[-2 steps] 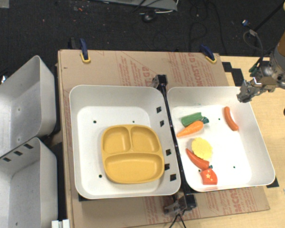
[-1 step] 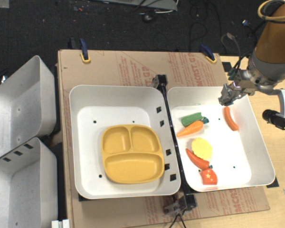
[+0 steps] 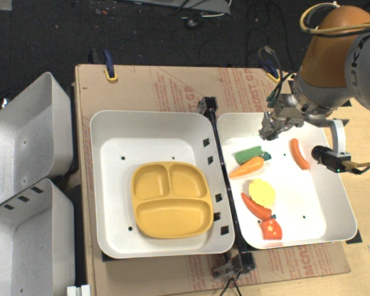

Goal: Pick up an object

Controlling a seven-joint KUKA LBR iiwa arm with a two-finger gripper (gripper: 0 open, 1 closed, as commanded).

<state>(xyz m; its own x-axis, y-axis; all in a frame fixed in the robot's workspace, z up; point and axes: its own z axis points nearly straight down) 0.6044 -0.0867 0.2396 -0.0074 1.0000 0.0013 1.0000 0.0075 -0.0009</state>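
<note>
Six toy foods (image 3: 261, 193) lie in one bin (image 3: 333, 217); tool (image 3: 269, 132) grip unclear.

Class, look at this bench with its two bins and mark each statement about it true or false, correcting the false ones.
1. The yellow divided tray lies in the left bin. True.
2. The carrot lies inside the yellow divided tray. False: it lies in the right bin, beside the green vegetable.
3. The gripper is above the right bin's far edge. True.
4. The sausage is stacked on the yellow round piece. False: they lie apart, the sausage nearer the arm.
5. The strawberry is in the right bin near its front edge. True.
</note>
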